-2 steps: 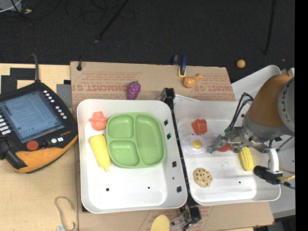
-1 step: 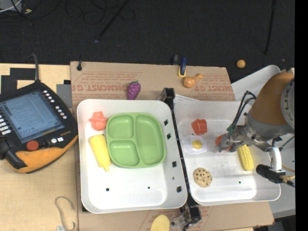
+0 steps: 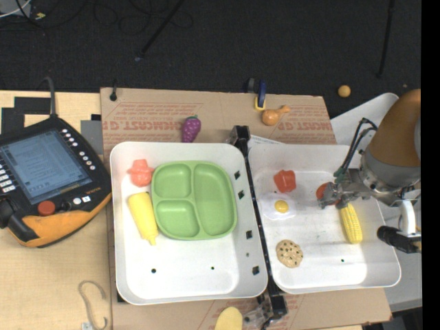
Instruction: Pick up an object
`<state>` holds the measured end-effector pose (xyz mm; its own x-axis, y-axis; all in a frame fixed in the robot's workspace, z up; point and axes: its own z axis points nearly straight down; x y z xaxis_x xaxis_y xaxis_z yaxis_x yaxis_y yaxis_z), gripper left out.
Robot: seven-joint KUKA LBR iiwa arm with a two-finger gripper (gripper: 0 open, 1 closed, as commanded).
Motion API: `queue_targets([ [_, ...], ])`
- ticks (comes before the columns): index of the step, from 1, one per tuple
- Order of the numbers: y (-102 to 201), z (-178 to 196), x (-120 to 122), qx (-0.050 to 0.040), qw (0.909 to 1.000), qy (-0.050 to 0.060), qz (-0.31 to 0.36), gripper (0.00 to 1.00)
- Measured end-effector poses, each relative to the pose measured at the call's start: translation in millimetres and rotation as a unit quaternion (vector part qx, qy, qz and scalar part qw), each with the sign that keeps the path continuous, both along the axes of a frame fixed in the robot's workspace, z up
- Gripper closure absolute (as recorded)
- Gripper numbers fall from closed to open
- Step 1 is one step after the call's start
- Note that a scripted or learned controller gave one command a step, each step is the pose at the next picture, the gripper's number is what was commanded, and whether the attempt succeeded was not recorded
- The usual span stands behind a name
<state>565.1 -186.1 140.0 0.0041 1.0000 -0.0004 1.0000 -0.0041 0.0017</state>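
A small red round toy (image 3: 322, 191) was seen in the right-hand white bin (image 3: 323, 277), just beside the two-finger gripper (image 3: 335, 195), which was lowered to it from the right. Whether the fingers were spread or pinching the toy could not be told. The approach-and-grasp step was judged to be in hand; a firm closure and a straight lift would be called for next. A yellow plastic corn cob (image 3: 351, 223) lay just below, a red plastic pepper (image 3: 284, 181) further left.

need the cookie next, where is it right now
The cookie lies in the right bin, near its front left, below the fried egg.
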Motion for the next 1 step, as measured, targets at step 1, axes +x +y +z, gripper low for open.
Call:
queue_targets([
  [1,9.3,54.5,0.0,0.0001,1.0000,0.000,0.002,1.00],
])
